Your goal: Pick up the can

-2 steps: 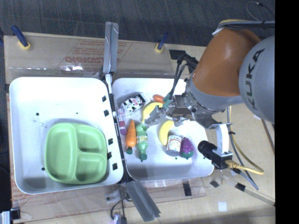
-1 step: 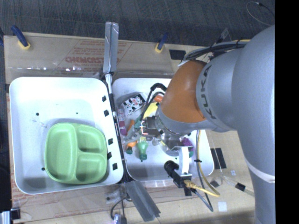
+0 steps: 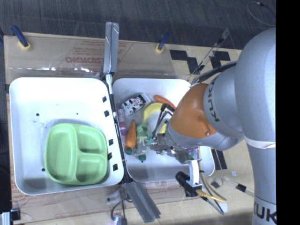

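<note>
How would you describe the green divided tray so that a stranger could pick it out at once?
Start at the two white bins and take the left bin, away from the grey arm. The green tray lies flat in its lower half. It is the large pale green piece with three compartments, unlike the small mixed items crowded in the right bin.

You can read the black letters "KUKA" running along the grey arm just beside its orange band, and the first letters "KU" again on the arm's base at the lower right. On the brown cardboard sheet behind the bins you will see faint red printing, too blurred to read with any certainty.
</note>
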`<state>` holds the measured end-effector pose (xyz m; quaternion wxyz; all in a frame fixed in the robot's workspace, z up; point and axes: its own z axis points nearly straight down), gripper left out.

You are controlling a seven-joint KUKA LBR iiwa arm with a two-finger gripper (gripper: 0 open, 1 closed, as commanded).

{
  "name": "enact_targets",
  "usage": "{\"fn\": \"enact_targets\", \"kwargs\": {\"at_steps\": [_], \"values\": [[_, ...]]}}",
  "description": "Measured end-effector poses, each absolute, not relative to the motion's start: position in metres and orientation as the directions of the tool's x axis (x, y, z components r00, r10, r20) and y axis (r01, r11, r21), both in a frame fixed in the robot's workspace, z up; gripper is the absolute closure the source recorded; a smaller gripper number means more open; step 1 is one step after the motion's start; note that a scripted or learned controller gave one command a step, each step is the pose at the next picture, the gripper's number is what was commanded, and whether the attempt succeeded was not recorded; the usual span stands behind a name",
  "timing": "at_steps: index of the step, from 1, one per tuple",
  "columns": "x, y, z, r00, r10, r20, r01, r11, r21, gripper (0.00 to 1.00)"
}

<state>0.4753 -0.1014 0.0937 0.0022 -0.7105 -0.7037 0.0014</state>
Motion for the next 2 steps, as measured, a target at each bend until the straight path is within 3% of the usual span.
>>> {"fn": "enact_targets", "kwargs": {"at_steps": [1, 2], "values": [[0.476, -0.144, 0.190, 0.032, 0.999, 0.001, 0.999, -0.032, -0.003, 0.00], [0.476, -0.124, 0.091, 0.061, 0.998, 0.002, 0.998, -0.061, -0.004, 0.00]]}}
